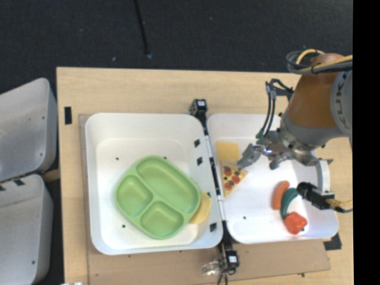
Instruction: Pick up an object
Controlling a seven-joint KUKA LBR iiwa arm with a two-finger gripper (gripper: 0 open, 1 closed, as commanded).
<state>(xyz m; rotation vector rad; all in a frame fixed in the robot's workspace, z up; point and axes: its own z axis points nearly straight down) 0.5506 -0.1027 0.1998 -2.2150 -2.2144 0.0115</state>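
Landmark: the divider [212,159], the rim where the two white bins meet.
Left bin [101,141]: a green plate [157,196] with three sections lies flat, near the divider. A yellow piece [203,208] peeks out from under the plate, right by the divider.
Right bin [249,230]: a yellow slice [227,151] and a small red and yellow toy [231,177] lie just right of the divider. An orange, green and red toy [288,209] lies farther right.
Arm [317,100]: over the right bin.
Gripper [252,154]: hangs beside the yellow slice; open or closed, I cannot tell.

a pale wooden bench [136,91] bears two white bins [101,159] side by side.
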